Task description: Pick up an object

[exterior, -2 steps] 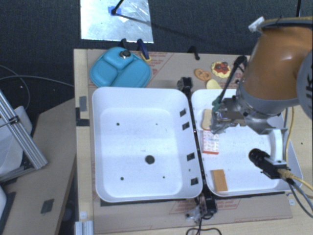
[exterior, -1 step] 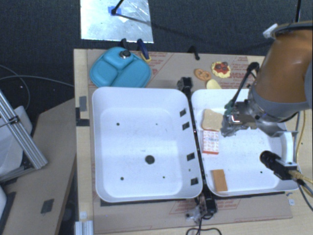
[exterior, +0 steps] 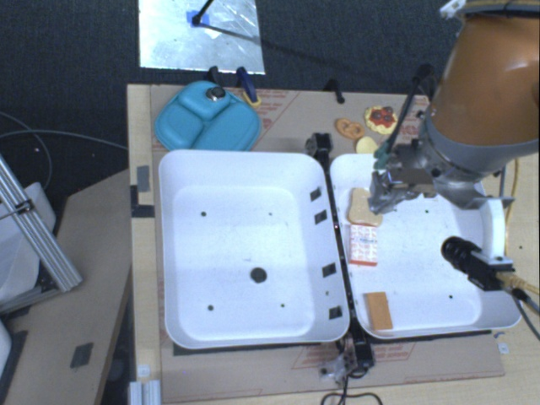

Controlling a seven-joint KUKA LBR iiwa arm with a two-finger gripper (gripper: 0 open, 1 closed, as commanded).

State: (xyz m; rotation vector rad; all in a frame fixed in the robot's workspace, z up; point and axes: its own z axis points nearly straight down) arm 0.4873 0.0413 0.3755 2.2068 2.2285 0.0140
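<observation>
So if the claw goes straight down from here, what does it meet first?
Most likely the tan bread-like piece lying in the right bin, just under the claw. Depth is unclear from this slanted view.

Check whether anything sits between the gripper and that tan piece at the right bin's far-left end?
Nothing visible does. The gripper hangs right over the tan piece, overlapping its upper edge; the red-and-white packet lies nearer the camera, clear of it.

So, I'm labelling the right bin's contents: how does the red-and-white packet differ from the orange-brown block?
The red-and-white packet is pale with red print; the orange-brown block is plain and darker. The packet lies mid-bin, just below the gripper; the block lies by the bin's near rim. Both are flat, rectangular and lie near the right bin's left wall.
</observation>
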